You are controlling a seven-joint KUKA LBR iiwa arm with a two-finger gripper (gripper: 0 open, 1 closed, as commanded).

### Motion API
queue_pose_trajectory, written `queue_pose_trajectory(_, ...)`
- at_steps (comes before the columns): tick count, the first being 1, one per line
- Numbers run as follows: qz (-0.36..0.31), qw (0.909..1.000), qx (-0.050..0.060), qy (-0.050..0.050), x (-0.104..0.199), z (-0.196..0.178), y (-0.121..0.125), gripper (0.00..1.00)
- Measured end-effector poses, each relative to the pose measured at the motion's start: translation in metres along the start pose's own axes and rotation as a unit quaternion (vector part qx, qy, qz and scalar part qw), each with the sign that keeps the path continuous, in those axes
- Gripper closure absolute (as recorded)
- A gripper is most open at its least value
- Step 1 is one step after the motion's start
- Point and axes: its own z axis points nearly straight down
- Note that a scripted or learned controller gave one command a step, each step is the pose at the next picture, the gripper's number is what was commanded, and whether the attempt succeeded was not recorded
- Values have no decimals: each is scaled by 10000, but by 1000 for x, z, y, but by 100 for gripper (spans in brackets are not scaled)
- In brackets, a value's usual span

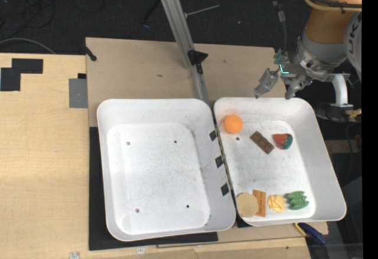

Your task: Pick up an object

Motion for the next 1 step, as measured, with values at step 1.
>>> queue_pose_trajectory(1,13,10000,22,4,-3,46,5,0)
